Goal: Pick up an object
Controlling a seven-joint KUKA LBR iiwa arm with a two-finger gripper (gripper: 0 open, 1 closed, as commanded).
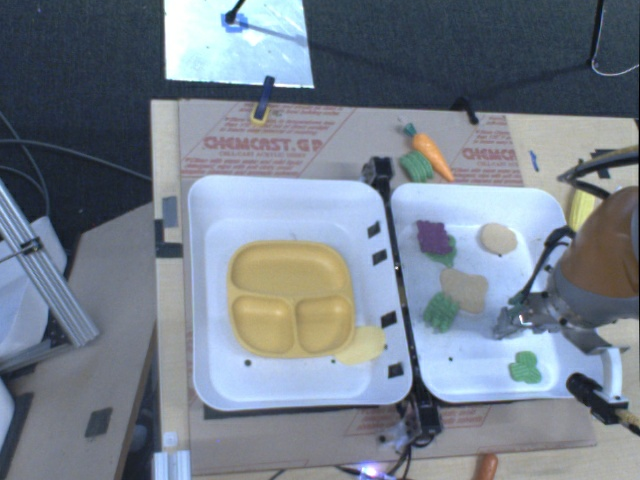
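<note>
Worktop [300, 133]: pale board with red lettering, carrying two shallow white bins side by side.
Blue-and-yellow clip [263, 102]: on the board's far edge, at 12 o'clock from the left bin.
Left bin [210, 218]: white, holding a yellow tray and a yellow piece.
Yellow tray [291, 297]: three compartments, flat at the bin's centre.
Yellow piece [362, 344]: touching the tray's corner at 4 o'clock, near the bin's right wall.
Carrot toy [432, 153]: orange with a green top, on the board outside the bins, at 12 o'clock from the right bin's left part; a green toy [416, 167] just beside it.
Right bin [545, 203]: white, holding five small things.
Purple grapes toy [434, 238]: upper left of the bin, on a green leaf.
Tan piece [464, 289]: mid-bin, at 5 o'clock from the grapes.
Green leafy toy [440, 312]: touching the tan piece's lower left edge.
Cream round toy [497, 238]: upper middle, at 3 o'clock from the grapes, apart from them.
Small green toy [524, 368]: near the bin's front wall, at 6 o'clock from the gripper.
Gripper [510, 320]: low over the bin floor, at 3 o'clock from the tan piece, close to it; nothing seen between the fingers; cannot tell how wide.
Arm [600, 268]: grey with an orange band, entering from 3 o'clock.
</note>
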